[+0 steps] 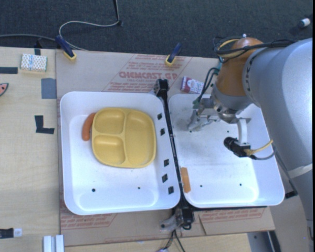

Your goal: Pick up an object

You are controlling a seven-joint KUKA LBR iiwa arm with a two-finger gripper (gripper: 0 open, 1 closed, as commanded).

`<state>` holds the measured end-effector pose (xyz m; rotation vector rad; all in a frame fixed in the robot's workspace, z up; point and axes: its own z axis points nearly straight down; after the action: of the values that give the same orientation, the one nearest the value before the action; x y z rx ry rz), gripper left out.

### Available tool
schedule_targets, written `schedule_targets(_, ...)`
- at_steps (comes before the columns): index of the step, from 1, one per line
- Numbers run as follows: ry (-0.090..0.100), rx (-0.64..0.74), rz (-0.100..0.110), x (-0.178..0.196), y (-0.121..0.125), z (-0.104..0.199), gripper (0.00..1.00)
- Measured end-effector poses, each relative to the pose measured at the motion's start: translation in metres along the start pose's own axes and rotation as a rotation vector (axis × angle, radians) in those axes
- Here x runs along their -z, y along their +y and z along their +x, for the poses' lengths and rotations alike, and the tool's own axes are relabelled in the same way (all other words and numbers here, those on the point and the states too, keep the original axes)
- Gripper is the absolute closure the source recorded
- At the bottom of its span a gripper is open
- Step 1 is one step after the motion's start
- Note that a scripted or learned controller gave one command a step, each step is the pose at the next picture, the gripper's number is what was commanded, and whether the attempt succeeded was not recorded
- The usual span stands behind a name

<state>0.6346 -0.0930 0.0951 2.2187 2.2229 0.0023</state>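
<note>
A: Near edge first. Small orange piece lying in the right bin, hard against the divider wall, low in the view. Untouched.

B: Candidate for the pick?

A: Probably. Nothing else loose in that bin, as far as visible.

B: Progress?

A: None yet by the look of it. No grasp made. Everything left: descend, close, lift.

B: Left bin?

A: Holds a yellow divided plate, with an orange sausage-like piece tucked against its left rim. Both resting flat.

B: Gripper?

A: Gripper over the upper part of the right bin, near the divider. Fingers slightly spread, pinching nothing. Bare white floor under the tips.

B: Relation to the orange piece?

A: Well apart. Piece sits nearer the camera than the tips and a bit left of them, along the same wall. Needs a move toward the near edge, then down.

B: Risk?

A: Piece snug to the wall, so little room for one finger. Likely miss.

B: Farther back?

A: Small red-and-white packet on the cardboard beyond the bins.
</note>
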Motion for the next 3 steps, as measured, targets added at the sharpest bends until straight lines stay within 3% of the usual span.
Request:
schedule_targets(1,0.001,0.001,0.002,0.089,-0.060,0.083,1.00)
schedule_targets(2,0.000,0.000,0.004,0.089,-0.061,0.082,0.00)
schedule_targets(3,-0.001,0.000,0.003,0.089,0.014,0.079,0.00)
